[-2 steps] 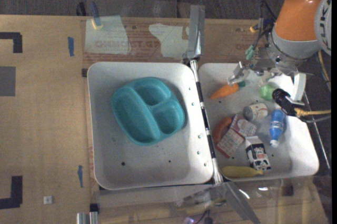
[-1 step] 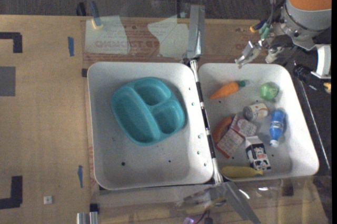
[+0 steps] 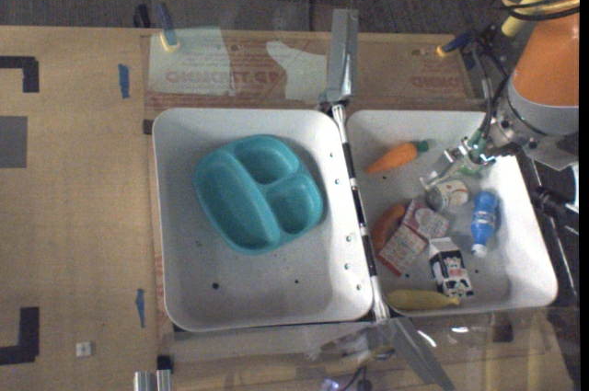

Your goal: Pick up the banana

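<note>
We see the tool (image 3: 457, 161) low over the back of the right white bin (image 3: 529, 237), but we cannot tell how it is set. Just under it sits a small round tin (image 3: 448, 194). An orange carrot (image 3: 396, 157) lies to its left, and a blue bottle (image 3: 483, 221) to the right. The long yellow banana (image 3: 422, 298) lies at the bin's front edge, well apart from the tool, beside a little milk carton (image 3: 450, 269). The left white bin (image 3: 184, 270) holds a teal split plate (image 3: 259, 191).

Even, bright overhead light; slightly soft focus, faint shadows.
</note>
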Controlling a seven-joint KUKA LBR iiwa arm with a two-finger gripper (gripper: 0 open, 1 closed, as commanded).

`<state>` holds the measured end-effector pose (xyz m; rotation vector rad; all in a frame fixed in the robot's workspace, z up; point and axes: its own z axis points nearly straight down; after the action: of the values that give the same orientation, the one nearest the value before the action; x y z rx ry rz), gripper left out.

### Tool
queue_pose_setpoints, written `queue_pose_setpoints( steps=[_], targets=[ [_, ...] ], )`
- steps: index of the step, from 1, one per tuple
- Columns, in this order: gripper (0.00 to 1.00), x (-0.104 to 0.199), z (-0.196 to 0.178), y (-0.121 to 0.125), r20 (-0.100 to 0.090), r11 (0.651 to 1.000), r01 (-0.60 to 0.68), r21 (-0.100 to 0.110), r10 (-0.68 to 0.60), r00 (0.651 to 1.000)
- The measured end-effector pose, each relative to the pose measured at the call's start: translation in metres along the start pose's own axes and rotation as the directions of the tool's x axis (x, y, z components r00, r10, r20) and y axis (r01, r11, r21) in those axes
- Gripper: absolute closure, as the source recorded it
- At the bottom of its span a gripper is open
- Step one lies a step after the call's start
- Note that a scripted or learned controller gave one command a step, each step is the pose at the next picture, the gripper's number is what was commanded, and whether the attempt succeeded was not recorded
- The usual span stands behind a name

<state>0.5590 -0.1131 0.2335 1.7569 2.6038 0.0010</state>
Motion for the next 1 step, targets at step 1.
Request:
queue_pose_setpoints(
  steps=[1],
  targets=[
    [0.00,-0.0754,0.1158,-0.1100,-0.001,0.999,-0.046,0.001,0.046,0.999]
  ],
)
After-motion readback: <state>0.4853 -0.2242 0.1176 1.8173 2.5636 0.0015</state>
